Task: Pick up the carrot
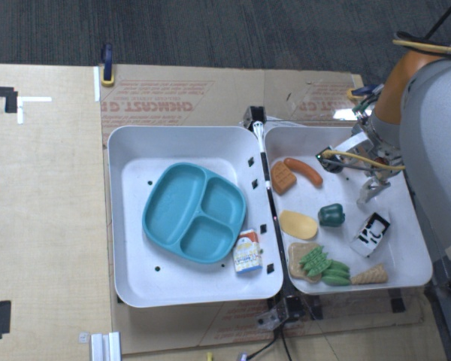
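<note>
In the right bin [417, 235], the carrot [304, 171] is a slim orange-red piece lying at a slant near the back left corner, beside an orange waffle-like block [283, 177]. The gripper [370, 189] hangs low over the right half of this bin, below the grey arm with its orange band [395, 89]. It is a good hand's width to the right of the carrot and does not touch it. Nothing shows held at its tip.
Also in the right bin are a yellow piece [298, 224], a green pepper [331, 215], a white and black box [372, 233], green items on a bread slice [319, 264] and a tan cone [370, 275]. The left bin [128, 156] holds a blue divided plate [195, 213] and a small carton [247, 252].
</note>
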{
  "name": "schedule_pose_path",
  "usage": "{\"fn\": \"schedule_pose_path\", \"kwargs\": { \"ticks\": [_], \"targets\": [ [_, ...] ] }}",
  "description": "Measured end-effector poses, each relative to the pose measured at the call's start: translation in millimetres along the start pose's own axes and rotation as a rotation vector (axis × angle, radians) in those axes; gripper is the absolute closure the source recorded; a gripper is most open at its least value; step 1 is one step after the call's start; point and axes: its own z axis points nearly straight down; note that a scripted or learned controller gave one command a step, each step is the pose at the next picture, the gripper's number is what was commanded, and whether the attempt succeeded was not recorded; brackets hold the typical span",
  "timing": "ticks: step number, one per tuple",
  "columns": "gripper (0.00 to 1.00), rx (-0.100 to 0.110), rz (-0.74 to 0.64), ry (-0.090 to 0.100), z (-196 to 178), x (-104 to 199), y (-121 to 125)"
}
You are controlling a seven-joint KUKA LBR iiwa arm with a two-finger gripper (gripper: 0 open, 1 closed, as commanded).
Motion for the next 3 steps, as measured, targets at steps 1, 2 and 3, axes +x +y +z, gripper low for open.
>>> {"fn": "schedule_pose_path", "kwargs": {
  "ticks": [1,2,3],
  "targets": [
    [0.00,0.003,0.123,-0.002,-1,-8,39],
    [0.00,-0.024,0.037,0.023,-60,20,-19],
    [0.00,-0.031,0.082,0.037,-10,-9,-62]
  ]
}}
